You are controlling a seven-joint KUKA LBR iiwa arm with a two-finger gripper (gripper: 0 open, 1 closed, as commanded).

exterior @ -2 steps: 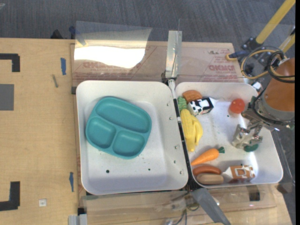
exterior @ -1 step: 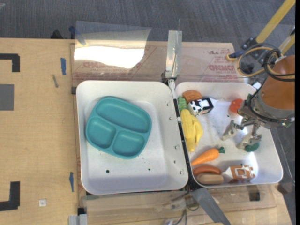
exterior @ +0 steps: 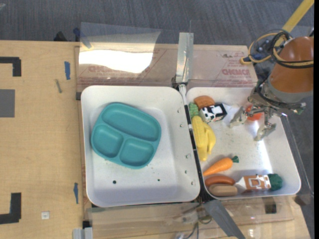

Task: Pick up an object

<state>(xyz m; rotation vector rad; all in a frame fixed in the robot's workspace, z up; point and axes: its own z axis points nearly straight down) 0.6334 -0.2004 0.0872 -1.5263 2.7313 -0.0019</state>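
Two shallow white bins sit side by side at frame centre. The left bin carries one teal divided plate, three compartments, lying flat toward its left half, likely a drop-off spot.

The right bin holds the pickable toys, crowded along its left wall and lower edge, which leaves the middle floor bare for the arm.

One arm enters at upper right; its gripper hangs over the upper part of the right bin, fingers spread apart, metal tips pointing down. A small red-orange item shows between them; whether it is gripped I cannot tell.

Count, large to small:
- one yellow corn cob
- one carrot
- one sausage
- one white carton with a green piece beside it
- one black-and-white cow figure
- one orange bun-like piece
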